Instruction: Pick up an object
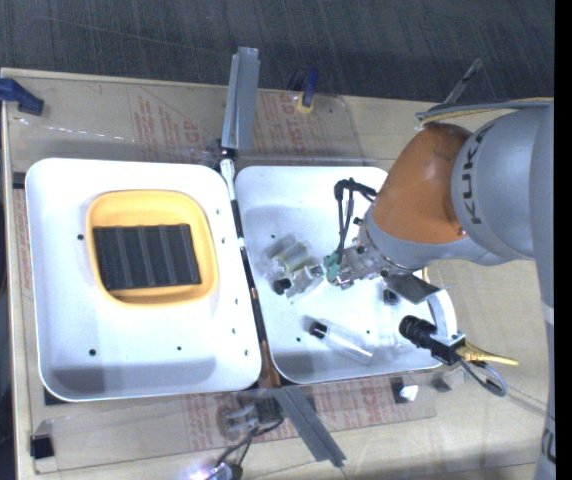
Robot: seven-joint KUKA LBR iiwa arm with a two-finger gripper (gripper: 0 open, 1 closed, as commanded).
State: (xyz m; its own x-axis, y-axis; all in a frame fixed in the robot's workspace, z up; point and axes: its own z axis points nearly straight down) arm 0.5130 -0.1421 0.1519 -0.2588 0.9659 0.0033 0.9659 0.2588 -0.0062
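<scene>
Gripper [330, 268] hangs low over the middle of the right bin [266, 203], carried in from three o'clock by the grey arm [501, 198]; its tip points toward nine o'clock, probably because the nearest thing to take lies that way; whether it is open or closed cannot be told from this slant, and nothing is seen held in it; just beside the tip, at its nine o'clock, lies a small clear lump [288, 256], crumpled in look, which I judge the likeliest target; a little black piece [281, 286] rests near the lump's six o'clock; a clear tube [339, 338] with a black end lies flat toward this bin's six o'clock, apart from both; the left bin [51, 288] holds a yellow tray [146, 205] with a dark ridged insert [146, 256] set in it, sitting toward that bin's twelve o'clock, well apart from the arm; everything rests on a bin floor, so the pick seems not yet made.
</scene>
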